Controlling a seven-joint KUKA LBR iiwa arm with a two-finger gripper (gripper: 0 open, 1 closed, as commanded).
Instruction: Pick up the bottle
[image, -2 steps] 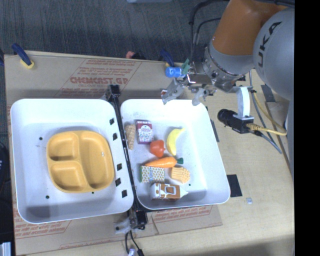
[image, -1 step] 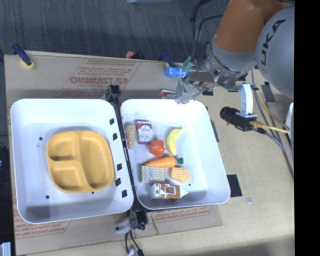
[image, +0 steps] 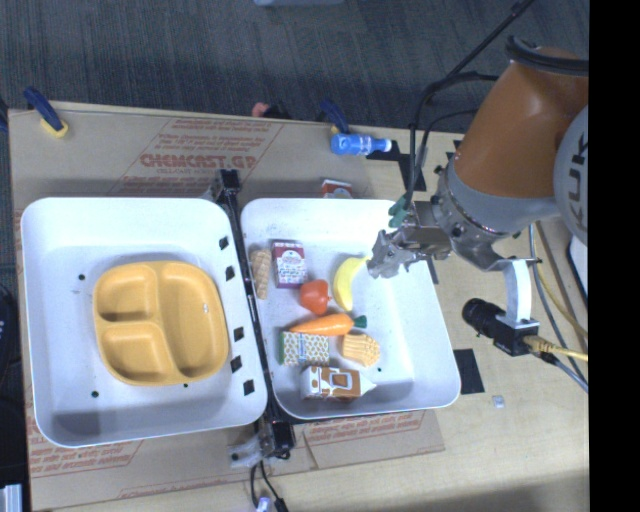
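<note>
Several toys crowd the right bin (image: 425, 300): carrot (image: 320, 325), tomato (image: 314, 295), banana (image: 347, 283).

A light wooden bench (image: 520, 440) fills most of the scene, its top covered under the bins by a flat sheet of brown cardboard (image: 200, 150) printed with red lettering. Blue clamps (image: 45, 110) grip the cardboard's far edge at the left and near the middle. Beyond the bench lies dark grey carpeted floor (image: 200, 45). The light is even and soft, casting only faint shadows.
</note>
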